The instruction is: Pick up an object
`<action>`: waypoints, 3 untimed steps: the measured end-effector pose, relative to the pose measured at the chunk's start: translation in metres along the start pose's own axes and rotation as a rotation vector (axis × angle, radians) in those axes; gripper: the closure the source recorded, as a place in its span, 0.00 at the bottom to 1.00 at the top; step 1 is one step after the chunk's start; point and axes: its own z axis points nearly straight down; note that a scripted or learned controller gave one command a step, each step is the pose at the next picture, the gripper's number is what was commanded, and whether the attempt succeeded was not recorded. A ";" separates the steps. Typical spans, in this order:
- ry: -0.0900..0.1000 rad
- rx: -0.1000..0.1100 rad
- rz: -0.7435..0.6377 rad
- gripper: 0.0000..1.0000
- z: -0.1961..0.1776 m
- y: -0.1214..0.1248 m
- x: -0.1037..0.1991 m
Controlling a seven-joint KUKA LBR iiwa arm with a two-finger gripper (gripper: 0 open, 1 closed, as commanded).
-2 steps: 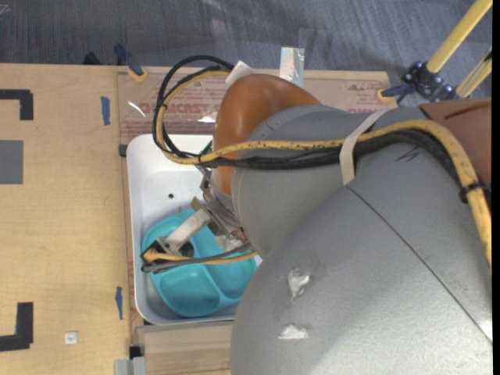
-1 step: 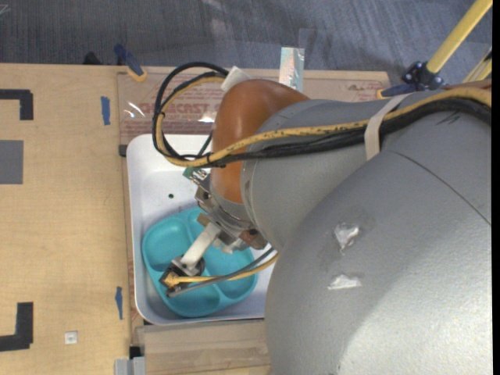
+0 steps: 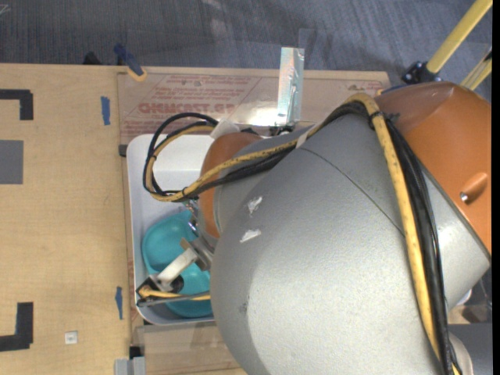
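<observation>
1. The grey arm (image 3: 336, 256) reaches in from the right and bends down over the near bin, its big rounded body covering most of that side. The orange band (image 3: 437, 155) sits high on the right of it.
2. A black and a yellow cable (image 3: 168, 143) run along the arm and loop out just beyond the tool.
3. The tool (image 3: 197, 239) is low inside the white bin (image 3: 176, 167), tucked under the wrist. It is too hidden to tell whether it is wide or narrow, or whether it holds anything.
4. A teal bowl-shaped object (image 3: 160, 244) lies in the bin just left of the tool and partly beneath it, filling the bin's near end. Whether the two touch cannot be told.
5. Beyond the tool, the far end of the bin shows bare white floor under the cable loop.
6. The bin rests on a wooden counter (image 3: 62, 209), which has black and blue tape marks well to the left of the tool.
</observation>
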 end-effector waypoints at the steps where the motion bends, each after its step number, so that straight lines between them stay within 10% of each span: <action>1: 0.008 0.001 0.275 1.00 -0.107 -0.001 0.002; 2: 0.004 0.001 0.061 1.00 -0.122 -0.002 0.002; 3: -0.001 0.002 -0.678 1.00 -0.096 -0.001 0.000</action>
